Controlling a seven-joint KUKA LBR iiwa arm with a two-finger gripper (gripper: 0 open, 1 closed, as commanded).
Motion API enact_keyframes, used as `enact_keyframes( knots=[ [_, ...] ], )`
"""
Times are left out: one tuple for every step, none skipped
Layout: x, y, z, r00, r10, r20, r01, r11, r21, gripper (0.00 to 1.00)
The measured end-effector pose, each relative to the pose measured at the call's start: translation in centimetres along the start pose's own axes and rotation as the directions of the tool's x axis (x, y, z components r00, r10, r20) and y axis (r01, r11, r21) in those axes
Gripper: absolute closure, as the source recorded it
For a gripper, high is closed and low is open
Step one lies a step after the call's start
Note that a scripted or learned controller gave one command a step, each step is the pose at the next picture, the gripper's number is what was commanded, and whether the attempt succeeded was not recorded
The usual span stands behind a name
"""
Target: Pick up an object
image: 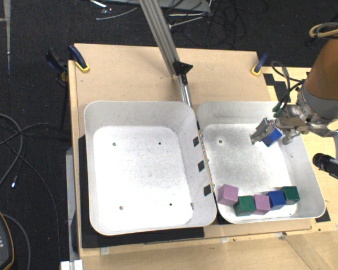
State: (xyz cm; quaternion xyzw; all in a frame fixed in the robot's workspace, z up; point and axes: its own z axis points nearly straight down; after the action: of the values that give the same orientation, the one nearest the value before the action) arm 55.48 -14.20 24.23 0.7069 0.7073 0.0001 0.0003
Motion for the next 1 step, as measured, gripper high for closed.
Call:
enact_keyframes(
  knots=[
    [-4.83, 1.01, 10.87, 1.000, 0.003, 0.000, -0.003, 1.000, 0.008, 0.00]
  ],
)
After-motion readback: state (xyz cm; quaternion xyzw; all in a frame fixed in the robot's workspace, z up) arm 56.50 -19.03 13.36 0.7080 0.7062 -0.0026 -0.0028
